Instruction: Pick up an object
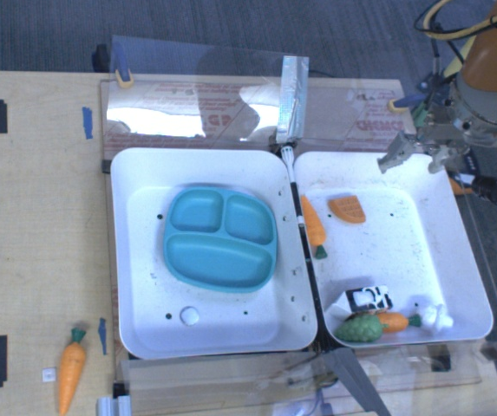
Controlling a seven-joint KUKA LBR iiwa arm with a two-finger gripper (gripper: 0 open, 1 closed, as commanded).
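Orange band and grey wrist up at the far right corner of the right bin (404, 254). Gripper (415, 161) hanging just over that bin's far rim, spread wide, nothing held between. All clear air underneath, bare white floor of the bin.

Now for the candidates. Closest to the pincer: flat orange piece (347, 209), lying in the right bin's far half, toward its left side, near the gripper but clearly apart from it, down and to the left. Next, small carrot (313, 224), hard against the right bin's left wall, green end pointing to the near side, further from the gripper than the flat piece.

Well apart from the pincer, clustered along the right bin's near wall: black-and-white item (369, 299), too small to name for sure; green lumpy toy (359, 328) just below it, by the near left corner; orange toy (393, 321) touching the green one on its right; white toy (436, 318) at the end of that row, toward the near right corner.

Beyond the right bin's left wall, the left bin (135, 258), with blue divided plate (221, 237) in its middle and small white disc (189, 316) nearer the front. Farther left still, off both bins, second carrot (72, 367) on the wooden bench (31, 232).
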